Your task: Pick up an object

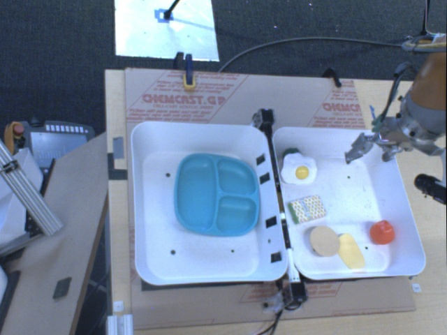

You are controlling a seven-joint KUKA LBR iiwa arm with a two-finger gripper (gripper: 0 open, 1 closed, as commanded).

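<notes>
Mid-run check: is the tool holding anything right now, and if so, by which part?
Nothing is held. The tool hangs open over the back of the right bin, apart from the fried egg and the other toys.

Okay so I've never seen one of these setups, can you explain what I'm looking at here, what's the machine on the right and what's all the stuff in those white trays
This is one camera fixed above a bench, looking down at a slant. The machine at the right is a robot arm; its pincer hangs above the right bin with nothing between its fingers. The left bin holds a blue divided plate. The right bin holds toy food: a fried egg, a patterned cracker, a round tan disc, a yellow piece and an orange-red piece.
</notes>
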